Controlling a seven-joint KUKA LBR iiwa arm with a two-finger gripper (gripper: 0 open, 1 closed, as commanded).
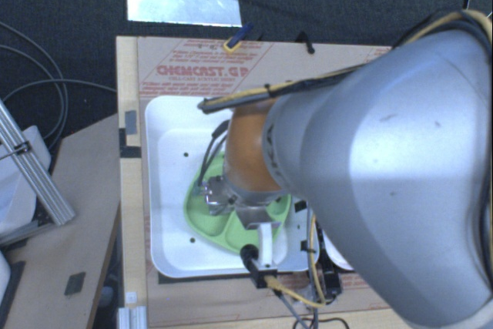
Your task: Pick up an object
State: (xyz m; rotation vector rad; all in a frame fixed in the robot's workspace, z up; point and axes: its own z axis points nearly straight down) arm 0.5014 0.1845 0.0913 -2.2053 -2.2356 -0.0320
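Arm housing (385, 166), a large grey cylindrical link, is occupying the right half of the camera view and is reaching in from the right over the desk (85, 189). Its orange band (246, 154) is sitting just above the wrist, and a thin yellow and black cable (254, 95) is running along the top of the link.

Below the arm, a flat brown cardboard sheet with red printed lettering (192, 62) is lying on the light wooden desk and is carrying the shallow white plastic bin (166, 166) on the left. The second white bin (339, 254) is showing as a small sliver beneath the arm.

Inside the left bin, a light green, curved, flat plastic object (202, 213) is lying in the lower right part of the bin floor, with much of it hidden under the wrist.

Directly over this green object, the end effector (223, 200) is pointing down, at or very near the object's surface. Contact cannot be confirmed. Whether the end effector is wide or closed, and whether it has hold of anything, cannot be told, because the wrist is covering it.

A small blue and yellow clip (237, 38) is resting at the far edge of the cardboard.
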